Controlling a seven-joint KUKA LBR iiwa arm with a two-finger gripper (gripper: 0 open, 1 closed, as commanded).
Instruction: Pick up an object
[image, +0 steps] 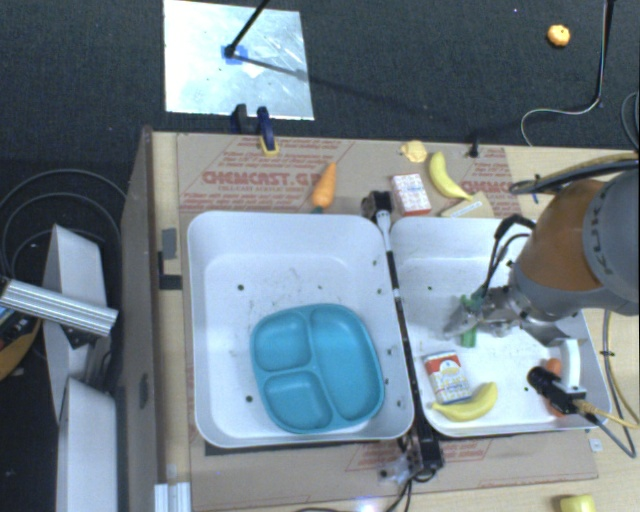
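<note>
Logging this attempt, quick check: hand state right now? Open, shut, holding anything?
Hand: low in the right bin, over a small green object; open or shut cannot be told, and no grasp is visible.

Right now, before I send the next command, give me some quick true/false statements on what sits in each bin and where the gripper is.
1. The blue divided plate lies in the left bin. True.
2. A banana lies in the right bin near its front edge. True.
3. The gripper is over the left bin. False: it is low over the right bin.
4. The small carton lies on the blue plate. False: it lies in the right bin, beside the banana.
5. The carrot lies outside both bins, behind the left one. True.
</note>
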